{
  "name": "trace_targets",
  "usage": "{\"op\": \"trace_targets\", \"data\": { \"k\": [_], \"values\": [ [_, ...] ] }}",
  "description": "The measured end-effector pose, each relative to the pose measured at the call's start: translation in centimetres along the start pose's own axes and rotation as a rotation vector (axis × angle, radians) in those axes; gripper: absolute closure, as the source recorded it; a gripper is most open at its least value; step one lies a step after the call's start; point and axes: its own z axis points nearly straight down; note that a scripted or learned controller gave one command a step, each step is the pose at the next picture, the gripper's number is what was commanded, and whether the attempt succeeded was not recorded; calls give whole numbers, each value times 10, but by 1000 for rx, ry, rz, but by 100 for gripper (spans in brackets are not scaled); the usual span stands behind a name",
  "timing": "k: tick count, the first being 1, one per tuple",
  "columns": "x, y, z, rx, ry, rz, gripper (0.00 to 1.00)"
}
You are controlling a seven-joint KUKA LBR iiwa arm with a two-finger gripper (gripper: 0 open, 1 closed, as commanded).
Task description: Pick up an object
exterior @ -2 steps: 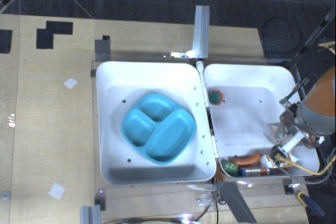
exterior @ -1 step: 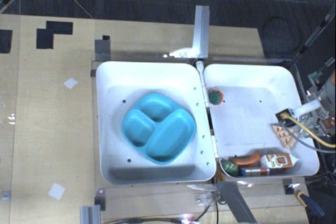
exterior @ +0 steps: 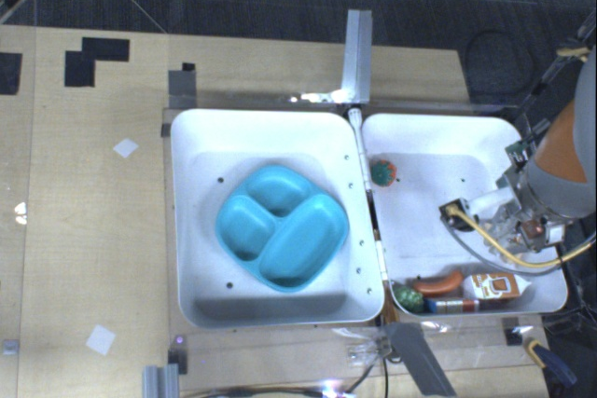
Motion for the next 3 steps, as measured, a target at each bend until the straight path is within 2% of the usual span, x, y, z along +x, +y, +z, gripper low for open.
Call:
{"op": "trace_targets", "data": {
  "k": [1, 2, 3],
  "values": [
    [-10, -25, 5, 0, 0, 0, 100],
    [-10, -25, 5, 0, 0, 0, 0],
    [-8, -25, -5, 1, 1, -11, 100]
  ]
}}
